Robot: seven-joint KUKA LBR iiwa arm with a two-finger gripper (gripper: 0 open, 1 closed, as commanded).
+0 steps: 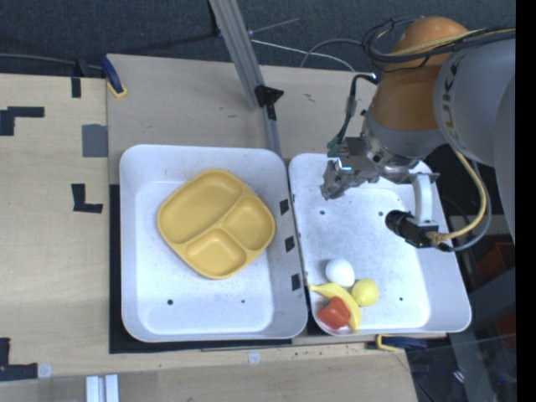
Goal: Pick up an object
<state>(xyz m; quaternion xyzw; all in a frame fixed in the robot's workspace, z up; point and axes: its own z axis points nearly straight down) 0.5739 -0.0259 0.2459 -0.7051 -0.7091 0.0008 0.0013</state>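
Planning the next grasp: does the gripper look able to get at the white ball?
Probably yes. The gripper hovers over the same bin as the white ball, with bare floor between them; yellow toys crowd only its near side.

Light wooden bench (50,249), two shallow white bins side by side, left bin (138,308), right bin (444,300)

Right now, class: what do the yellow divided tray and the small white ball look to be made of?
Yellow divided tray: probably moulded plastic, smooth and matte; one even colour, rounded compartment walls, soft sheen. White ball in the right bin: likely smooth hard plastic with a slight gloss; round and uniformly white, though too small to rule out rubber or foam.
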